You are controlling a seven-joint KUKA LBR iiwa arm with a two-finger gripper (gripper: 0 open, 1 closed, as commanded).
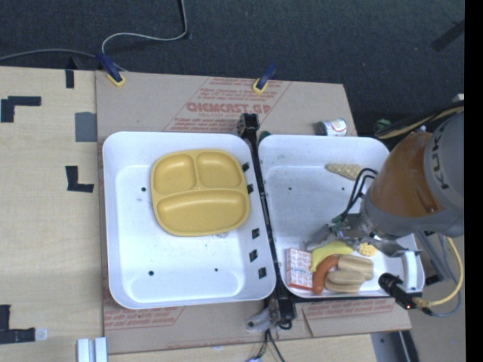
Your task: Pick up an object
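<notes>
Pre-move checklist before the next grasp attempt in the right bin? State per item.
1. Gripper low over the toy food pile in the right bin: ok.
2. Object seen between fingers: cannot tell, wrist hides them.
3. Targets within reach: banana, hot dog, red box clustered at the bin's near edge: ok.
4. Clutter: items touch and overlap, clean single pick doubtful: not ok.
5. Cone lies apart, near the far wall: ok.
6. Yellow divided plate sits in the left bin, out of the way: ok.

Robot lab: clamped cardboard [226, 108], bins [121, 225], cables [143, 40].
</notes>
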